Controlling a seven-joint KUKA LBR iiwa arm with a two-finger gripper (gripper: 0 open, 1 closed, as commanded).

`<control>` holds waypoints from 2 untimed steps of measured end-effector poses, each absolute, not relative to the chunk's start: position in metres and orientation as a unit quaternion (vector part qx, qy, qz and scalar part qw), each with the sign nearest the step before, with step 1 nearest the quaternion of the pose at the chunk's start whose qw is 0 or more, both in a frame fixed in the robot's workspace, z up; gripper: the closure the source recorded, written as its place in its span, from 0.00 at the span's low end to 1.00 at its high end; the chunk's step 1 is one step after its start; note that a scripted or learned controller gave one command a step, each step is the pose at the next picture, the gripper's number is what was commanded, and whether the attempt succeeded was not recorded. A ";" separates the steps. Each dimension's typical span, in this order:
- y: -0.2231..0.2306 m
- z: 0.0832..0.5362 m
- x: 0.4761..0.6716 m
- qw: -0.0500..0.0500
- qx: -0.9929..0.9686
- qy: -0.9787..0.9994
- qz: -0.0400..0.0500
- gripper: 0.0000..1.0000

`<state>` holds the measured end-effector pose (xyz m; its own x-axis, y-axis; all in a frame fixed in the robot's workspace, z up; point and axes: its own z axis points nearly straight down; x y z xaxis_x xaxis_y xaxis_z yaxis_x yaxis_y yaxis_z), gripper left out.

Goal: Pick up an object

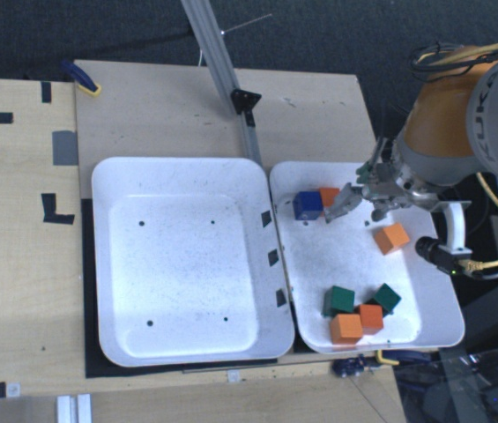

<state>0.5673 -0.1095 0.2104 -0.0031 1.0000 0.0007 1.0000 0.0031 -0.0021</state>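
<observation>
**Claw hovering at the right bin's far-left corner**

Grey two-finger gripper (pixel 344 201) hangs over the right-hand shallow white plastic bin (pixel 425 333), its tip just beside a small blue cube (pixel 308 205) and a small orange cube (pixel 329 196) near that bin's far-left corner. Both cubes lie toward the left-hand bin from the claw. Whether the fingers are apart or together, I cannot tell. No long axis on cubes.

Count in the right bin: one blue, four orange, two green blocks. A lone orange block (pixel 392 237) sits near the right rim; the rest cluster by the near edge.
</observation>
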 end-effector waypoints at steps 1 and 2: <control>-0.110 0.210 0.567 0.001 -0.706 -0.708 0.001 0.00; -0.109 0.147 0.560 0.003 -0.707 -0.708 0.003 0.00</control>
<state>0.5597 -0.1095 0.1474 -0.0013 1.0000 0.0002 1.0000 0.0013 -0.0085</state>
